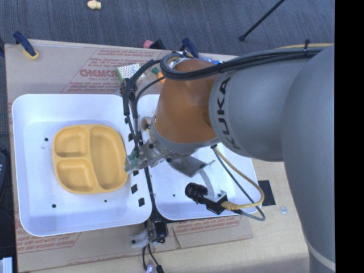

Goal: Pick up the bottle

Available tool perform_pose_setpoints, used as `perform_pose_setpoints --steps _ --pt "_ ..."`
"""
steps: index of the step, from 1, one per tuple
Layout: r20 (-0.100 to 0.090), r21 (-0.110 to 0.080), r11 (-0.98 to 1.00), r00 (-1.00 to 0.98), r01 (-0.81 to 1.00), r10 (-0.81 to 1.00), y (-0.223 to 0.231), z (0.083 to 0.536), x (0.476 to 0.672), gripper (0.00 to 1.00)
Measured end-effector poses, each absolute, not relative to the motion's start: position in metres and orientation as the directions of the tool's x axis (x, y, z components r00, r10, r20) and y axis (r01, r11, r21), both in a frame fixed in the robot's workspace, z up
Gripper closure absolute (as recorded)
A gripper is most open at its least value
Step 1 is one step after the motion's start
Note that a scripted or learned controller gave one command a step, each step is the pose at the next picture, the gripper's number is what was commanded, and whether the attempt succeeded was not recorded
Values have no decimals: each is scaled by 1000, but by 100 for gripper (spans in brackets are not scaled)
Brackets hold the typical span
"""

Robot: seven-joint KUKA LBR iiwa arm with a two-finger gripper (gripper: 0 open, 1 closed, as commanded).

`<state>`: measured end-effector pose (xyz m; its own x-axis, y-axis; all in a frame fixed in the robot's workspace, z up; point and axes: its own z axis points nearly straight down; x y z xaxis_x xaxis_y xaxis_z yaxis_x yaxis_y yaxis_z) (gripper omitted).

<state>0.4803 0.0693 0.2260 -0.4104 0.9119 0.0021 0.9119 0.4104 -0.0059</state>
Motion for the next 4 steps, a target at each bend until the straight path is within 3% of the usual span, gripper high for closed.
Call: perform_pose_setpoints --steps 1,2,3,4 --pt "-1 -2 176 -176 984 984 100 290 476 100" --pt "-1 -5 65 -65 998 998 41 229 476 100" --pt "0 -1 214 -214 977 977 -1 276 477 100" --pt "1 -6 163 -163 987 987 30 195 475 100"
